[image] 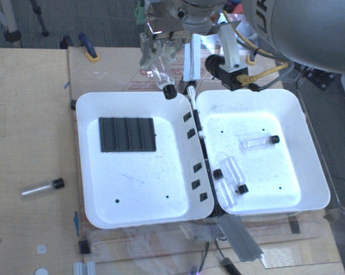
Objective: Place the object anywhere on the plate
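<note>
The jaws (161,67) hang above the far edge of the left bin (86,153), near the wall where the two bins meet. A clear vial with a black cap (164,85) sits between the transparent fingers, cap end pointing down, so the jaws are closed on it. The dark ribbed plate (127,134) lies flat in the far left part of this bin, well apart from the vial, to its left and nearer to the camera.

Three more vials stay in the right bin (310,153): one near the middle (260,142) and two close together at its near left side (230,179). Another vial (42,187) lies on the counter (23,125) left of the bins.

I judge the carrying is only half done: the vial must go left and nearer, then down. The risks are these. The vial is round and smooth, and it seems gripped near one end, so it can slip or tilt during the move. If released too high, it may bounce or roll along the ribs and leave the plate. A release too early would drop it on the bare bin floor.
</note>
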Robot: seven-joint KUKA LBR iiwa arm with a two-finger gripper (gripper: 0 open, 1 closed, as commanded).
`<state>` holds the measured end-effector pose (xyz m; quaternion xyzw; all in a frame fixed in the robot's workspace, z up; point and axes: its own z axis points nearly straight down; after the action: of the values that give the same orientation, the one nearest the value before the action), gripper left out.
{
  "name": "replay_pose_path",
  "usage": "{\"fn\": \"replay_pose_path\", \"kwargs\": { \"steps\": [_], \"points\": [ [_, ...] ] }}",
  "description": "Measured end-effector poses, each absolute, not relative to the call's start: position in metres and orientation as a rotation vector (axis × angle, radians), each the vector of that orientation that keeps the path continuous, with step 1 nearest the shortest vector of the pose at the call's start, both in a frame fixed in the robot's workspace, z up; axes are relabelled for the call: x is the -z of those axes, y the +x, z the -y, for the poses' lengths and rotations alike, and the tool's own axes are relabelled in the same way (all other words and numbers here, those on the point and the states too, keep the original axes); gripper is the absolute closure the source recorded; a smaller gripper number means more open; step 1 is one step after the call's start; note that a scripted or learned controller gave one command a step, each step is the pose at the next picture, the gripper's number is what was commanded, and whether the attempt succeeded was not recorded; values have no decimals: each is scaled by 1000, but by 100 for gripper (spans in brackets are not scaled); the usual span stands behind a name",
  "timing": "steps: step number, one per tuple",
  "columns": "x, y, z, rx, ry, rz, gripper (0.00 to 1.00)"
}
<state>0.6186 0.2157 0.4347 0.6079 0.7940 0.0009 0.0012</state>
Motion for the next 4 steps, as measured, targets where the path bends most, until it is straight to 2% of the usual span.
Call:
{"fn": "replay_pose_path", "kwargs": {
  "steps": [1, 2, 3, 4],
  "points": [
    [-435, 642, -215, -5, 1291, -2859, 100],
    [-388, 651, -214, 4, 1961, -2457, 100],
    [-435, 604, -219, -1, 1584, -2712, 100],
    [-401, 667, -216, -2, 1639, -2678, 100]
  ]
}}
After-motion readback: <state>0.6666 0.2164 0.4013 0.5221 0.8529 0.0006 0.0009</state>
